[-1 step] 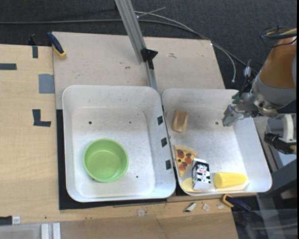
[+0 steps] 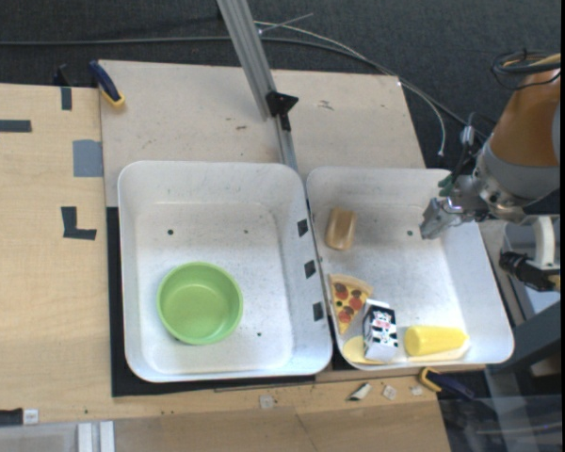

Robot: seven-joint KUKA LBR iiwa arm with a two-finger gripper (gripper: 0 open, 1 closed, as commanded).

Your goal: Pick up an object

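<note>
My gripper (image 2: 434, 224) hangs over the right edge of the right bin (image 2: 405, 182), near its upper right corner, with nothing seen between its fingers. In that bin lie a tan bread-like piece (image 2: 340, 228) near the left wall, a toy pizza slice (image 2: 348, 298), a small black-and-white carton (image 2: 380, 331) and a yellow block (image 2: 435, 340) along the front. A green bowl (image 2: 200, 301) sits in the left bin (image 2: 207, 182). The gripper is well right of the bread piece and above the yellow block.
A slanted metal pole (image 2: 254, 55) runs from the top down to the divider between the bins. Cables (image 2: 424, 102) trail across the bench behind the right bin. A yellow-blue clamp (image 2: 106, 83) lies at the back left.
</note>
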